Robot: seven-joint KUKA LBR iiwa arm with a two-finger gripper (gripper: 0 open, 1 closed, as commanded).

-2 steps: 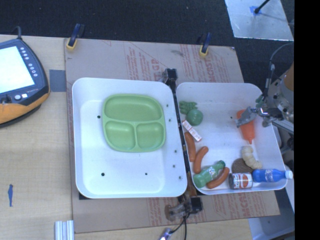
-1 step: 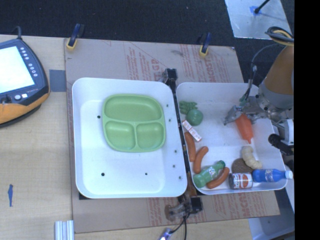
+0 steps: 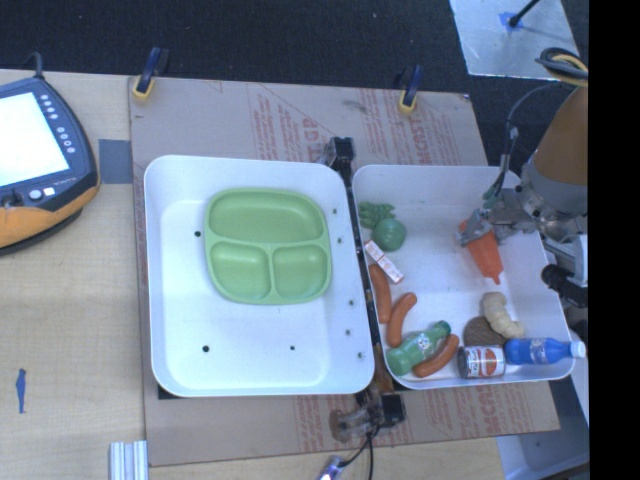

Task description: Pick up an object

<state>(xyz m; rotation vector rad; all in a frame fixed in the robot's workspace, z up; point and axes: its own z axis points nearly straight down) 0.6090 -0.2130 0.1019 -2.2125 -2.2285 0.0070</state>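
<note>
The blue-capped bottle (image 3: pixel 541 350) lies on its side at the near edge of the right bin (image 3: pixel 440 193), touching a red-labelled can (image 3: pixel 484 362) on its left. Well up from them, the gripper (image 3: pixel 487 224) sits over the far right part of that bin, right at the top of an orange carrot (image 3: pixel 486 255) whose body points down toward the near edge; whether the carrot is held between the fingers cannot be told, nor how wide they stand. Below the carrot lie a pale knobbly root (image 3: pixel 499 314) and a brown round piece (image 3: pixel 482 330). Left of the gripper, against the bin's left wall, are a green vegetable (image 3: pixel 386 231), a small wrapped bar (image 3: pixel 383 263), and sausages (image 3: pixel 401 314), with a green bottle (image 3: pixel 419 347) near the front. Farther left, the other bin (image 3: pixel 180 348) holds a green divided plate (image 3: pixel 269 245). A tablet-like pendant (image 3: pixel 40 163) rests on the bench at far left.
</note>
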